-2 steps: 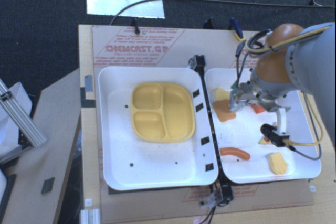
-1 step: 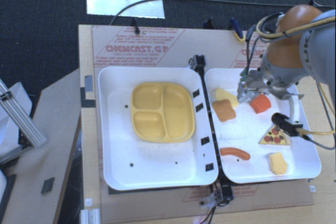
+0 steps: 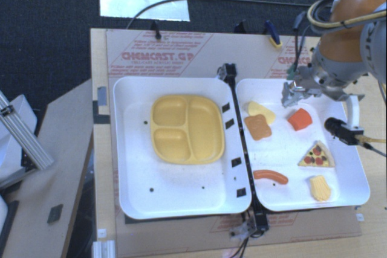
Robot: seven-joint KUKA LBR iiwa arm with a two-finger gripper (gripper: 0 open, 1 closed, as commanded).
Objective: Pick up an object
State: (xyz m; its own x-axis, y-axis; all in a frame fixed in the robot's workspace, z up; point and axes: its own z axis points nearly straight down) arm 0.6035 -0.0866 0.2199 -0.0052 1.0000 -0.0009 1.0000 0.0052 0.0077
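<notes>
a divided plate (image 3: 186, 130) sits mid-way in the left bin (image 3: 130, 190). in the right bin (image 3: 357, 190), cheese (image 3: 263, 110) and toast (image 3: 258, 127) lie by the left wall, a sausage (image 3: 270, 176) near the front edge, pizza (image 3: 317, 156) toward the right.

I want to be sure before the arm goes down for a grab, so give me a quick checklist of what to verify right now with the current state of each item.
1. Gripper positioned over the right bin: ok, it sits above the upper part of that bin.
2. A target close by: ok, the red-orange block lies just below and right of the gripper.
3. Nothing held already: cannot tell.
4. Target free of neighbours: ok, the block lies apart from the yellow cheese piece and the pizza slice.
5. Yellow divided plate out of the way: ok, it lies in the left bin.
</notes>
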